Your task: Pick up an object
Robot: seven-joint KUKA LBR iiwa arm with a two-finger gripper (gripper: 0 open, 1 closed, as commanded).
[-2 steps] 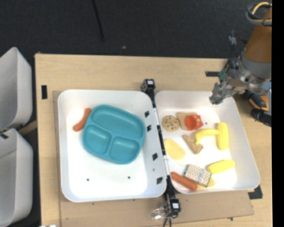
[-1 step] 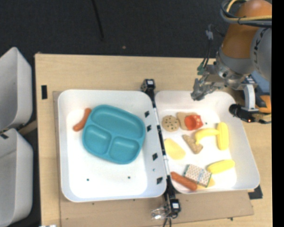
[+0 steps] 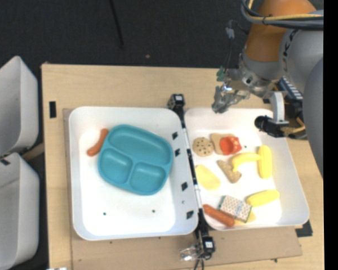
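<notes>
Bench (image 3: 56,83) is tan wood, two white bins. Left bin (image 3: 79,207): orange sausage (image 3: 97,142) touching a teal divided tray (image 3: 136,158), both far left of the jaws. Right bin (image 3: 296,207): cookie (image 3: 202,146) and red piece (image 3: 230,144) just below the gripper (image 3: 222,105), bananas (image 3: 259,161) lower right, wrapped snack (image 3: 235,208) well below. Gripper hangs over the bin's back rim, holding nothing; can't tell jaw opening.

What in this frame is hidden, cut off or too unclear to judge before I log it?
- Gripper: small and blurred over the right bin's far edge; whether it holds anything cannot be told.
- Arm: cut off by the top and right edges of the camera view.
- Patterned packet: print too small to read; it overlaps the orange sausage.
- Red item: shape too blurred to identify.
</notes>
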